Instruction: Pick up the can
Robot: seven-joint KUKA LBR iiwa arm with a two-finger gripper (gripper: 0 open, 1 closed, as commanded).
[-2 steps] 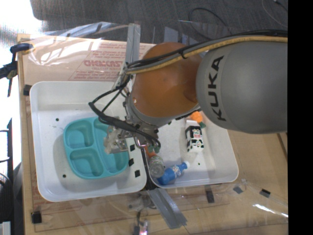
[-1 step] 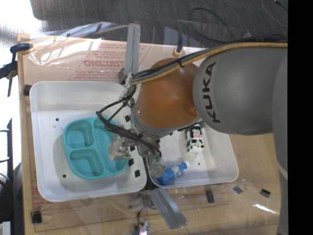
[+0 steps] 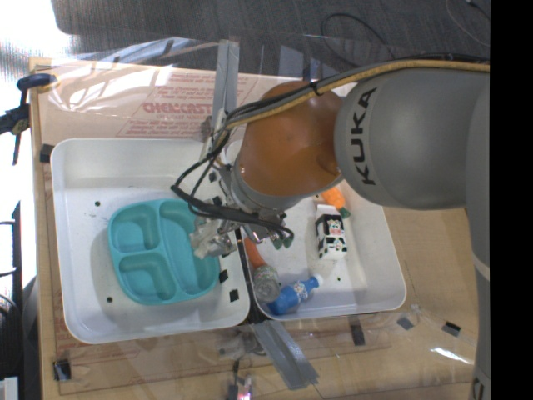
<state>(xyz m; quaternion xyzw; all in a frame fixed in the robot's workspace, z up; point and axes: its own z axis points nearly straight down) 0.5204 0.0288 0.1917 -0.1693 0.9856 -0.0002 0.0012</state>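
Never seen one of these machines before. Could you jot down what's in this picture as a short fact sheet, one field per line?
arm: grey, with an orange band, reaching in from the right across the bins
end effector: low over the right edge of the teal tray; fingers unclear
left bin: white, holds a teal divided tray
right bin: white, holds a blue bottle, a black-and-white carton, an orange item partly hidden by the arm
can: cannot pick one out for certain
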